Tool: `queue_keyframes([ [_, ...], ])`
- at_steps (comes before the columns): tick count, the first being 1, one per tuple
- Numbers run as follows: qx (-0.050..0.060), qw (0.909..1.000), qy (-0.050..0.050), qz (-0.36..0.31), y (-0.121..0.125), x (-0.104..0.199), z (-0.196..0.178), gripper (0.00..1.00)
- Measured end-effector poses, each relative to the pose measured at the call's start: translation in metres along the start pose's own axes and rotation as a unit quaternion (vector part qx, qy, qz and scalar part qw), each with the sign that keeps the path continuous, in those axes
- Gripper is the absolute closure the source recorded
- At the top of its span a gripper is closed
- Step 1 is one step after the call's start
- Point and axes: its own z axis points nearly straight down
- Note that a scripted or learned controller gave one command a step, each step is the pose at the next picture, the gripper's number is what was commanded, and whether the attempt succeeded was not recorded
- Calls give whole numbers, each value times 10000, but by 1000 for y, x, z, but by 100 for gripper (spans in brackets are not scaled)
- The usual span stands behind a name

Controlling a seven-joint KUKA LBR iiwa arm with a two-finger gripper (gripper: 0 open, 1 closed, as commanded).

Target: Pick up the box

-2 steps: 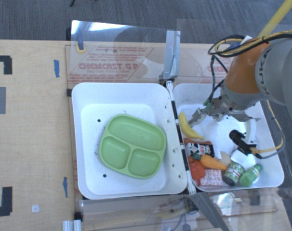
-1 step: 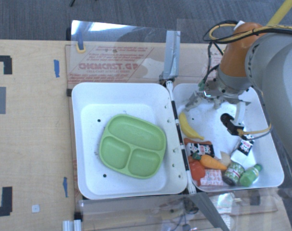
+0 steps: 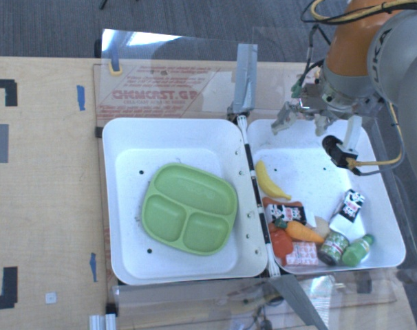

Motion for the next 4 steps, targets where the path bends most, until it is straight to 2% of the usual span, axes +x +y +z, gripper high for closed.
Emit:
queue_keyframes([
  [1,13,9999,3,121,-40,-16,92,0],
  [2,7,9991,-2,414,0,-38,101,0],
  [3,2,9984,-3,566,1,-46,101,0],
  [4,22,9992,9,392,-57,-41,101,0],
])
